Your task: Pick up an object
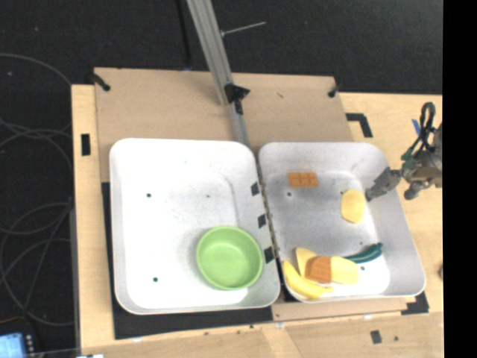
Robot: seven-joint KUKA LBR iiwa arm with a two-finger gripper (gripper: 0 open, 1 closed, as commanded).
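The pale yellow rounded lump (353, 206), lemon-like in shape, lay on the floor of the right white bin (328, 162) near its right wall, apart from everything else in that bin, and looked the likeliest object to pick. The gripper (406, 179) hung at the bin's right rim, just beside and above the lump; one dark finger (384, 181) slanted down towards it, and whether the fingers were spread or closed could not be told, though nothing was seen between them. To do the step well, I judged the gripper should centre over the lump before descending, since a rounded body may roll away from an off-centre pinch.

The small orange waffle-patterned tile (302, 179) lay flat further back, well apart. In the bin's front corner a yellow banana (298, 282), a brown-orange block (320, 269) and a dark green curved piece (366, 255) crowded together, touching or overlapping, a harder target. The right wall stood close to the lump, leaving little room on that side; the bin's middle lay open. The lime green plastic bowl (229, 256) sat in the left white bin (149, 170) on the bench (194, 95), out of the way
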